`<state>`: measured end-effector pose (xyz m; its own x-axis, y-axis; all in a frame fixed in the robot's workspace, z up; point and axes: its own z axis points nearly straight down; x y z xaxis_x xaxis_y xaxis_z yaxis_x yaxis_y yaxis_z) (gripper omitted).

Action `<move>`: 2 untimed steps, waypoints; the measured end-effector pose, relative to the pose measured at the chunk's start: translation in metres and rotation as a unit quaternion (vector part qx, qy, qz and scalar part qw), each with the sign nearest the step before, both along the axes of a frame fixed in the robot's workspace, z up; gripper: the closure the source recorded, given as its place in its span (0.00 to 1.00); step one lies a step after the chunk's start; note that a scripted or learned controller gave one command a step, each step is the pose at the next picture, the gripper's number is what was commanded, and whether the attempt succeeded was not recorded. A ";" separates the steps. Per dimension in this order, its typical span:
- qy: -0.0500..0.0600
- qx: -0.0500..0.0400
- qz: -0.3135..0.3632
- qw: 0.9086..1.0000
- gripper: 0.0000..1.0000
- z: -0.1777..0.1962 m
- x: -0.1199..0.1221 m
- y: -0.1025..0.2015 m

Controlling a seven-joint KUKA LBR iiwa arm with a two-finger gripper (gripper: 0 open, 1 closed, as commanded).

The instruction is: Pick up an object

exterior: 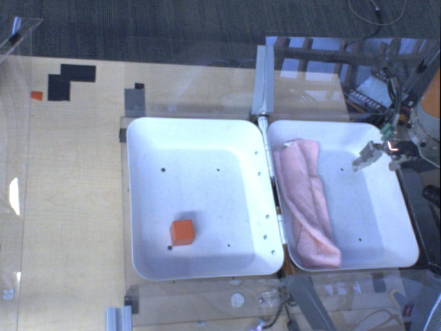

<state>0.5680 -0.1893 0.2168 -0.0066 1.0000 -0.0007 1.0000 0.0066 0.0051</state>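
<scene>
Camera view shows my gripper (pixel 375 154) hanging over the right bin (pixel 406 254), holding nothing, well apart from the pink towel (pixel 306 198). I judge the approach step; next I must descend onto the towel, or cross to the orange cube (pixel 182 232) in the left bin (pixel 138 185).

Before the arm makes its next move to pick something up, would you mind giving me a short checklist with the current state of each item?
1. Orange block sits flat and unobstructed in the left bin: ok.
2. Pink towel lies inside the right bin, along its left side: ok.
3. Gripper is over the right bin, apart from the towel: ok.
4. Gripper already holds an object: not ok.
5. Finger opening: cannot tell.
</scene>
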 end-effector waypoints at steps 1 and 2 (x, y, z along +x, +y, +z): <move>-0.003 -0.001 0.056 0.998 0.00 -0.120 0.006 0.042; -0.006 -0.002 0.105 0.994 0.00 -0.126 -0.026 0.085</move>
